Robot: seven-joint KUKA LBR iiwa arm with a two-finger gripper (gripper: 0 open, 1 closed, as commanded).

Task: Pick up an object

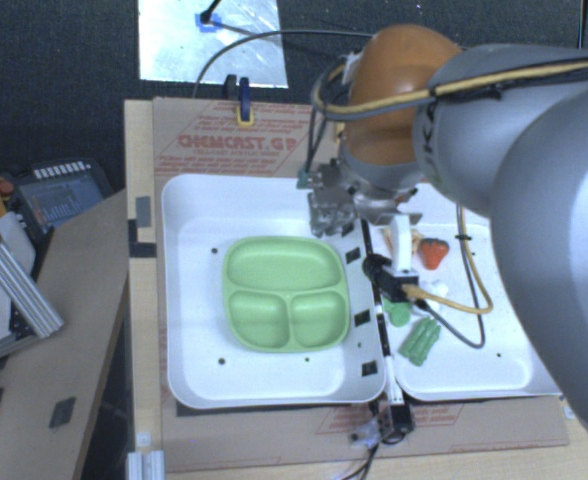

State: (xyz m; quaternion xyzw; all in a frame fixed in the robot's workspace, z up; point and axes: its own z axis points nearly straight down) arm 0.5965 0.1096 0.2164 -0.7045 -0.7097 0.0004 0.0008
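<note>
- The jaws hang over the far right corner of the left bin (174, 268), just beyond the far right rim of the green plate (284, 293) and close to the seam between the two bins. Whether they are apart or together cannot be told from this angle.
- The arm (534, 148) enters from the right and crosses above the right bin (494, 368), with the orange band (399, 88) directly above the jaws.
- The green plate has three compartments. It lies flat in the middle of the left bin, apart from the jaws.
- An orange-red item (433, 253) lies in the right bin near its far left part, just right of the seam.
- A ridged green item (420, 340) lies in the right bin towards the near left. A smaller green piece (398, 314) is just beside it, next to the seam.
- Both bins rest on a brown cardboard sheet (224, 138) with red lettering, which lies on the worktop (94, 298).
</note>
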